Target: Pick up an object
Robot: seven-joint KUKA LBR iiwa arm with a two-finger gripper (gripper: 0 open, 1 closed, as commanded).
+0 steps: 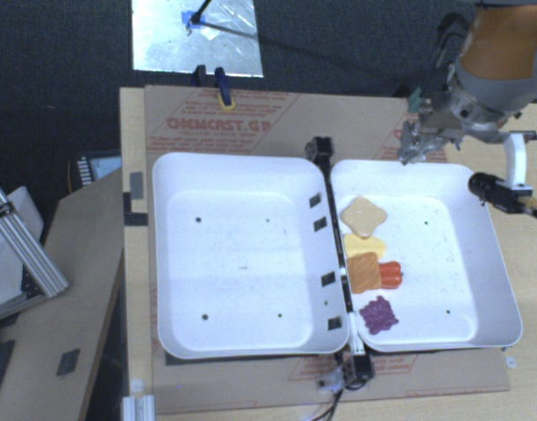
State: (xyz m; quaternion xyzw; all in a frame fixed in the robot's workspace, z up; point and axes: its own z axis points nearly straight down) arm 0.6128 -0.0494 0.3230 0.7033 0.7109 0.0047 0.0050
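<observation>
jaws [419, 152]: state unclear | arm [501, 46]: raised over right bin's [479, 261] far edge

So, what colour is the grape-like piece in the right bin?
Purple, seen clearly in the camera view.

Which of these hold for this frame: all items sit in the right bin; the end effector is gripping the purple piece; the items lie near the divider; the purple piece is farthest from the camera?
1. All items sit in the shallow white right bin. True.
2. The end effector grips the purple grape-cluster toy. False: it hovers above the bin's far edge, apart from it.
3. The items lie near the divider. True.
4. The purple toy is farthest from the camera. False: the tan bread-slice toy is.
</observation>
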